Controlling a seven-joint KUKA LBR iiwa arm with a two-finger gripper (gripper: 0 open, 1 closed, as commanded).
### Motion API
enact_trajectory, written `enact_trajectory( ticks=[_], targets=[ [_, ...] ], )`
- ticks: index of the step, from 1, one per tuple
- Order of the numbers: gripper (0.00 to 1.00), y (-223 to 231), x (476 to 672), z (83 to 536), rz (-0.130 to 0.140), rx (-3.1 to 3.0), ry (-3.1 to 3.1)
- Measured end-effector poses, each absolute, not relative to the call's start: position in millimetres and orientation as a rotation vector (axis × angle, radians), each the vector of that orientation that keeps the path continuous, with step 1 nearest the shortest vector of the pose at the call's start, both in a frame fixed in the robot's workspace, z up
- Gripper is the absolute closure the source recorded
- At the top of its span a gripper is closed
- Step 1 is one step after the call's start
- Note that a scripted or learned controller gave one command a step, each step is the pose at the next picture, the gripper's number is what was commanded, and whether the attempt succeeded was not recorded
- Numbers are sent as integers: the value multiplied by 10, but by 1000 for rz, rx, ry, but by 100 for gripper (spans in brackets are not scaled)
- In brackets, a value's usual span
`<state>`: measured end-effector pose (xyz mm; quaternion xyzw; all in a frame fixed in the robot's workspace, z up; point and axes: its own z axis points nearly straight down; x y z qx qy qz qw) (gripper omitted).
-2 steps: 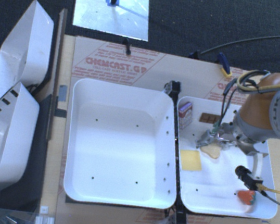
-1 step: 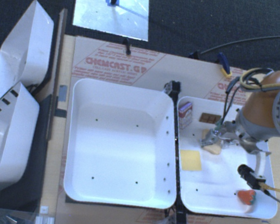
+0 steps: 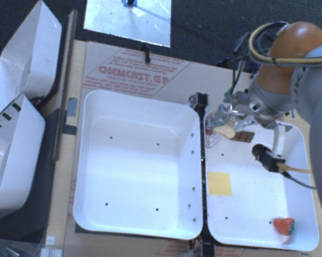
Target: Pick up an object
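My gripper (image 3: 228, 118) hangs low over the far left corner of the right bin (image 3: 253, 233), under the orange wrist band. Just below it lies a pale tan object (image 3: 225, 131), with a small brown block (image 3: 244, 136) to its right. A clear item with red marks (image 3: 211, 134) leans against the bin's left wall. Whether the gripper touches the tan object is hidden by the gripper body. A flat yellow square (image 3: 219, 184) lies mid-bin. A red-orange object (image 3: 283, 225) rests in the near right corner.
The left bin (image 3: 83, 161) sits beside the right one, sharing a dark divider (image 3: 203, 168). A black cylindrical part with a cable (image 3: 267, 157) juts from the arm over the right bin. Two spare white bins (image 3: 9, 131) lean at far left.
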<state>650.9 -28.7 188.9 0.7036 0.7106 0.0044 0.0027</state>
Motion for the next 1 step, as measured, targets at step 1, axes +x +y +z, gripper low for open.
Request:
enact_trajectory(
  ticks=[1],
  targets=[
    [100,376,5665,2317,8,2213,2228]
  ],
)
